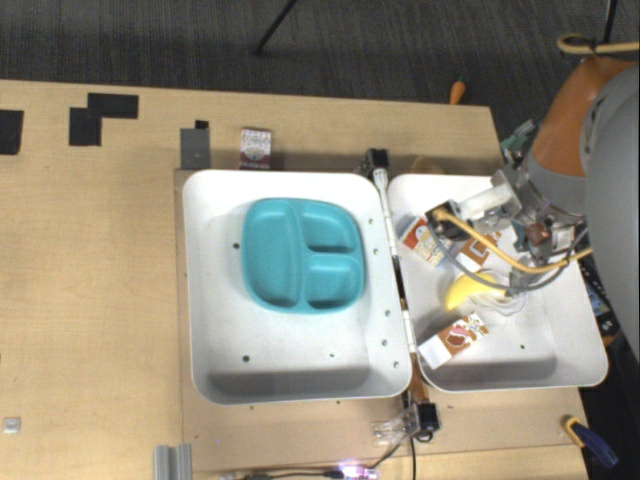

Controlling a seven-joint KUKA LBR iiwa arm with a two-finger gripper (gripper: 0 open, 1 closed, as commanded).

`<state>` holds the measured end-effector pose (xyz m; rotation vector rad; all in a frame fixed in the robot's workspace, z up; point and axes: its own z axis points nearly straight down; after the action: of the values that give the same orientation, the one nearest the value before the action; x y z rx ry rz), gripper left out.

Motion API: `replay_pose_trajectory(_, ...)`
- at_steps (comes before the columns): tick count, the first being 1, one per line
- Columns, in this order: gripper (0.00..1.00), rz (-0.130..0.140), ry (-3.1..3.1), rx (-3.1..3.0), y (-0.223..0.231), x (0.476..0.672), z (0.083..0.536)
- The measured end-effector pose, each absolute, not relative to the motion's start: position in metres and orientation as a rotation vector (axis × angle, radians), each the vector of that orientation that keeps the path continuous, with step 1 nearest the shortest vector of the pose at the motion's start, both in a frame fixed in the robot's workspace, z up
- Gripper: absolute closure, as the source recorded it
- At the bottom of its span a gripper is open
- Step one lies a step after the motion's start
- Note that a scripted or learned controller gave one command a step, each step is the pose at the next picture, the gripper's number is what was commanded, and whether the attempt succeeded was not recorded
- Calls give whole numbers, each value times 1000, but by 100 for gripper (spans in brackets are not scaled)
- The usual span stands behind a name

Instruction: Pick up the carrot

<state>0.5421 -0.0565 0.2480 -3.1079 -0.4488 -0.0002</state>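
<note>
Two white bins [200,268], arm over right one, jaws' state hidden among clutter

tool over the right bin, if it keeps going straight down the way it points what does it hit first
Most likely the yellow item lying in the right bin: the tool points down right beside it. Depth is hard to judge from above, so it could instead land on the bin floor next to it.

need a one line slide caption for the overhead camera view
KUKA arm reaching into the cluttered right bin, pincer above a yellow item; teal divided plate in the left bin.
</note>
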Motion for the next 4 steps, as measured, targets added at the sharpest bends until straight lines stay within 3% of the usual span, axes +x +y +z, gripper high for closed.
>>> replay_pose_trajectory(1, 0, 3, -560, -3092, -104, 562, 226)
replay_pose_trajectory(2, 0, 2, -522, -3098, -147, 615, 215)
replay_pose_trajectory(3, 0, 9, -523, -3097, -192, 653, 169)
replay_pose_trajectory(4, 100, -4, -556, -3091, -186, 658, 184)
